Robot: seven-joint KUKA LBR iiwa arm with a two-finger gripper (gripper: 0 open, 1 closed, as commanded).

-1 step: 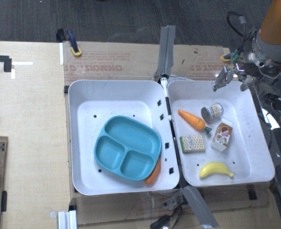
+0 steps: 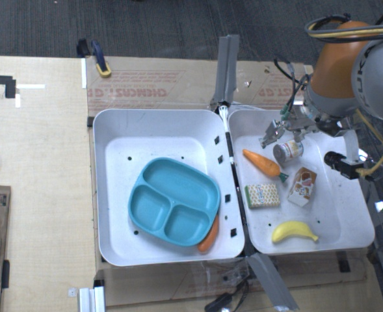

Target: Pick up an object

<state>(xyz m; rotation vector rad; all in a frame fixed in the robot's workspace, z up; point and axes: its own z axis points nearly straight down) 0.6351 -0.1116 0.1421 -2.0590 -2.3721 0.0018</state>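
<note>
clearly the gripper (image 2: 285,130) hangs over the right bin's (image 2: 347,236) far edge, beside the can (image 2: 287,151). whether it grips anything, i cannot tell.

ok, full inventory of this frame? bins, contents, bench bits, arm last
bins: 2, white, side by side
plate: 1, blue, three sections, left bin
carrots: 2, orange, one in right bin, one by the plate's lower right edge
can: 1, silver, right bin, lying near the hand
carton: 1, white, right bin
sponge: 1, yellow-green, right bin
banana: 1, yellow, right bin front
clamp: 1, blue and yellow, on the bench behind the left bin
arm: 1, grey and orange, from right
hand: 1, over right bin
</note>
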